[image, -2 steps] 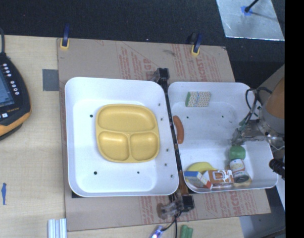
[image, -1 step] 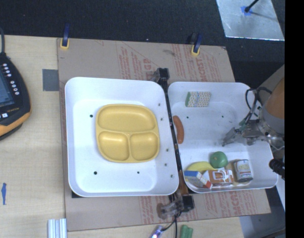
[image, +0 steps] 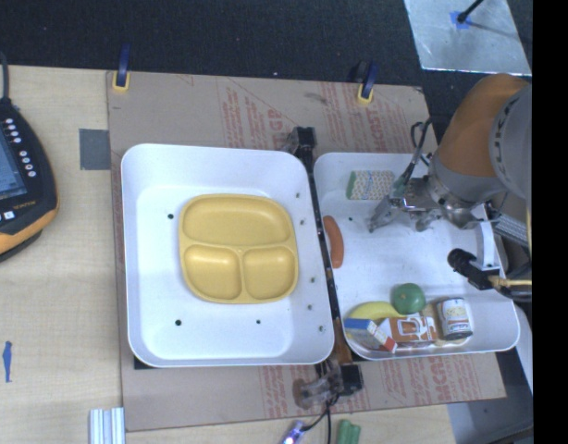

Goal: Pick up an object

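Observation:
My gripper [image: 399,221] hangs over the upper middle of the right bin [image: 358,266], its two fingers spread apart with nothing between them. Just up and left of it lies a small patterned green-and-white pad [image: 370,185]. An orange-brown sausage [image: 334,240] rests against the bin's left wall. Along the bin's front edge sit a green ball [image: 409,298], a yellow banana [image: 370,311], a red-and-white box [image: 406,331] and a small can [image: 456,319].
The left bin [image: 145,331] holds a yellow divided plate [image: 238,248]. A teach pendant [image: 11,188] lies at the bench's left edge. The arm's grey and orange body [image: 478,146] and a black fitting [image: 471,268] overhang the right bin's right side.

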`<state>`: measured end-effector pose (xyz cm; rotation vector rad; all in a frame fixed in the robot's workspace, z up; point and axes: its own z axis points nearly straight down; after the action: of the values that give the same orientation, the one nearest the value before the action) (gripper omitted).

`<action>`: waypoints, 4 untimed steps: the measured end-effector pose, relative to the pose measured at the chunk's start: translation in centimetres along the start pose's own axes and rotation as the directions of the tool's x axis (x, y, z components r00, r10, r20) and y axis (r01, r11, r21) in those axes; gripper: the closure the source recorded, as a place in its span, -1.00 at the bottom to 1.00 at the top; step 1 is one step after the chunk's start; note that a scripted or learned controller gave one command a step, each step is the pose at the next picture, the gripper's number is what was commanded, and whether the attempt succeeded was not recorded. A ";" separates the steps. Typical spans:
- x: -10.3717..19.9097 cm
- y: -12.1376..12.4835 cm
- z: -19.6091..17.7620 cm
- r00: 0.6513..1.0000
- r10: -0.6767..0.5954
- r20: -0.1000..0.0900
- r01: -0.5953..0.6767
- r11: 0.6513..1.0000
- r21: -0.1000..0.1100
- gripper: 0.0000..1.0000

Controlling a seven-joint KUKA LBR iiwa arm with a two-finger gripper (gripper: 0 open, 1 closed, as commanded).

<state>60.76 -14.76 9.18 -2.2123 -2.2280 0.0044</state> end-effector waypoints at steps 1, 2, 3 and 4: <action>5.3 4.9 -0.1 1.000 0.003 -0.001 -0.003 1.000 -0.001 -1.00; 12.2 1.1 -10.1 1.000 0.003 -0.002 -0.003 1.000 -0.002 -1.00; 13.5 -3.5 -10.0 1.000 0.005 0.000 -0.005 1.000 0.001 -1.00; 11.2 -3.3 -10.0 1.000 0.005 0.000 -0.005 1.000 -0.002 -1.00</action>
<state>57.39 -3.53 19.18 -2.2190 -2.2236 0.0028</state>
